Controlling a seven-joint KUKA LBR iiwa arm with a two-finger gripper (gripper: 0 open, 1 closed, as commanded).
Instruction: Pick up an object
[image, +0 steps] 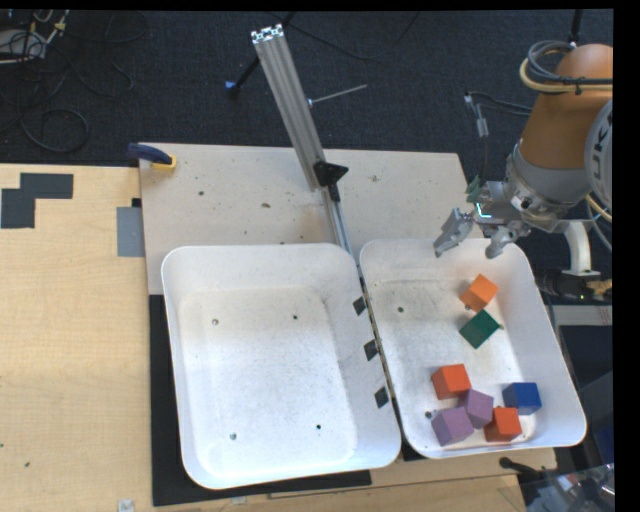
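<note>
Hand (483, 232) spread open, holding nothing, above far edge of right bin (400, 270), orange block (480, 292) just below.

Just one camera here, mounted up above the bench (250, 190) and looking down at a slant, far enough back to fit both white bins, left bin (200, 440) and right bin (560, 400), plus some dark floor beyond. The arm (560, 130) comes in from the right side.
</note>
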